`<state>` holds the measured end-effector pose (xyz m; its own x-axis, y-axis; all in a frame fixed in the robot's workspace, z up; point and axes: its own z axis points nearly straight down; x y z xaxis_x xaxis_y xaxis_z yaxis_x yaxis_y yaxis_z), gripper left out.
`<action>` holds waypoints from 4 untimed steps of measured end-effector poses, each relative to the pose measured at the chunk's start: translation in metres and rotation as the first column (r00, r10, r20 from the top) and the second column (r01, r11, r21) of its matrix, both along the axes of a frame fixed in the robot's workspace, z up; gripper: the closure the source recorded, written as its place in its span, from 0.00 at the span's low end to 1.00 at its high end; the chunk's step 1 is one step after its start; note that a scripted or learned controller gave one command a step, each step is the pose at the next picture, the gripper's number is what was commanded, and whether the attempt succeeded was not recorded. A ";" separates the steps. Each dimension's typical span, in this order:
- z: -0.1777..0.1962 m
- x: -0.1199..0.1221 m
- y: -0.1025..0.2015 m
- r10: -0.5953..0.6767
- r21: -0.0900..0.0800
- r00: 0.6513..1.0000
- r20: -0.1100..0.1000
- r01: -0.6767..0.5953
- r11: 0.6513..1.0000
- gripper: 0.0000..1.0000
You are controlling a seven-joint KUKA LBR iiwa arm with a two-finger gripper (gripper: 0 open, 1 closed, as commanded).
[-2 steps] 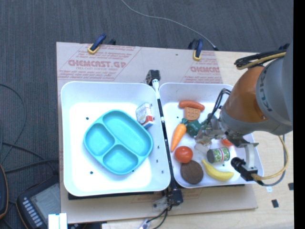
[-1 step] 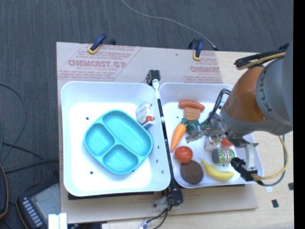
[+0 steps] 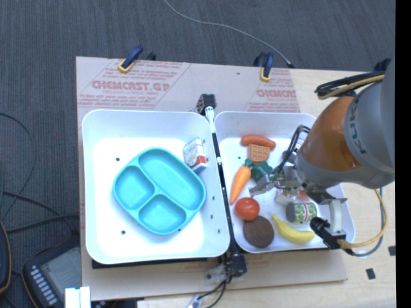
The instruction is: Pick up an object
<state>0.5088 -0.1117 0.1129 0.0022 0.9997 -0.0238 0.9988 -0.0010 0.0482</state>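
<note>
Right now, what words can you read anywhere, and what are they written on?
"CHEMCAST GP", red print on the brown board behind the left bin.
The same red print behind the right bin, too blurred to spell out.
The small carton and can have labels too small to read.

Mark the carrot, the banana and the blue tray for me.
carrot (image 3: 239, 181), camera view, middle of its orange body
banana (image 3: 290, 231), camera view, middle of its curve
blue tray (image 3: 159, 190), camera view, central divider
</note>
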 end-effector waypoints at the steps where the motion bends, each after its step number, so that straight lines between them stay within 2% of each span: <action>1: -0.001 -0.001 0.000 0.000 0.001 1.000 0.000 0.000 1.000 0.00; 2: -0.001 -0.001 0.000 0.000 0.002 1.000 -0.002 0.000 1.000 0.00; 3: -0.003 0.011 0.002 0.000 0.001 1.000 0.000 0.000 1.000 0.00; 4: -0.019 0.034 0.000 0.002 0.021 0.999 -0.047 -0.001 1.000 0.00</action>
<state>0.5425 -0.1112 0.0940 -0.0004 1.0000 -0.0027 1.0000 0.0004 0.0013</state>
